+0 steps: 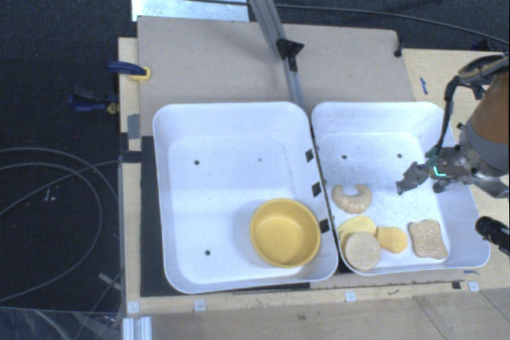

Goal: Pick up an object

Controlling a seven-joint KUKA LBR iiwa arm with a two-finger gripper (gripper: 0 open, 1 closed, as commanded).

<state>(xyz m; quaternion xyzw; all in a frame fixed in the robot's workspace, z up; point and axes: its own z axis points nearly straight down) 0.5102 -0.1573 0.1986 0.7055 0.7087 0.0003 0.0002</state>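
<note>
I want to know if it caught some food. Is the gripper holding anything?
No, the gripper holds nothing; it hangs over bare floor of the right bin.

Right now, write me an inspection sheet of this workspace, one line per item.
Surface: tan bench bearing two white bins side by side, left bin and right bin.
Job's things: yellow bowl in the left bin; croissant, round cracker, yellow chip and toast slice in the right bin's near part.
Clutter: blue and yellow clamps at the bench's left edge.
Grippers: gripper over the right bin, nothing seen between its jaws.
Cables: black cables looping on the floor at left.
Surroundings: dark carpet; grey pole slanting across the bench.
</note>
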